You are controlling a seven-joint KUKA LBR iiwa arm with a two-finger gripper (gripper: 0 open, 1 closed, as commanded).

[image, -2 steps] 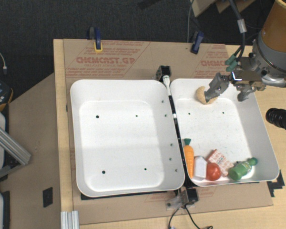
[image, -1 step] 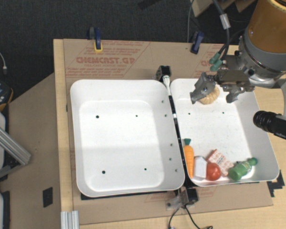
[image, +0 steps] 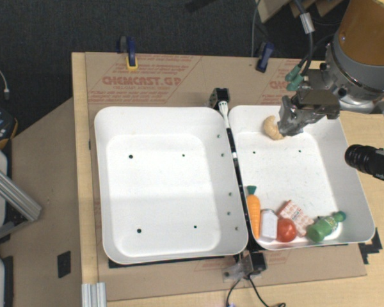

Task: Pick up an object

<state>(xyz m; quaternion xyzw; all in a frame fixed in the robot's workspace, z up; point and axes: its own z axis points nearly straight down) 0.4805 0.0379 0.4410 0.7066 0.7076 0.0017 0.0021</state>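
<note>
I'm looking down on the bench, and the grey arm with its orange band is reaching in from the right, over the far end of the right-hand shallow white bin [image: 355,190]. The dark two-finger gripper [image: 289,128] hangs low there, right against a pale beige rounded lump [image: 272,127] that sits near the bin's far wall. The lump lies just to the left of the gripper's tip, touching it or very nearly. From up here I can't tell how far the claw is spread, and I can't see anything caught in it; the lump looks to be resting on the bin floor.

Down at the near end of the same bin there's a cluster. An orange toy carrot with a green top [image: 253,208] lies along the left wall. Beside it sits a small white block [image: 268,223], then a red rounded toy [image: 286,229], a pink and white checked packet [image: 296,213], and a green plastic bottle lying on its side [image: 324,227] near the corner. All of that is well apart from the gripper.

The left-hand shallow white bin [image: 109,171] sits alongside, its rim touching the right one, with small black dots on its floor.
</note>
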